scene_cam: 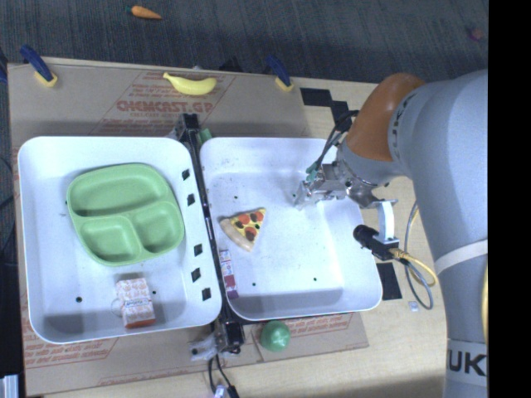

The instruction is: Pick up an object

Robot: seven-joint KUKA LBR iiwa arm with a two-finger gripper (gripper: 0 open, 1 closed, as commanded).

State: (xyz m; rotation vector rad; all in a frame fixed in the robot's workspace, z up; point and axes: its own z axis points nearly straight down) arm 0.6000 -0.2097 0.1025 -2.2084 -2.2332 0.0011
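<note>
White right bin (332,293) holds my jaws (309,191) near its upper right; can't tell if they're open or shut. Pizza slice (244,225) lies left of them, apart, nr bin's left wall.

The arm (431,139) runs out of the picture at the right and bottom, so its base is cut off. Its bulk covers the right rim of the right bin (282,293) and the table (398,338) beneath. The claw (311,191) is small and blurred against the white floor; whether its tips are apart cannot be told. The label on the small box (134,301) is too fine to read. At the bottom, the clamp (217,347) between the bins is perhaps partly cut by the edge.
</note>
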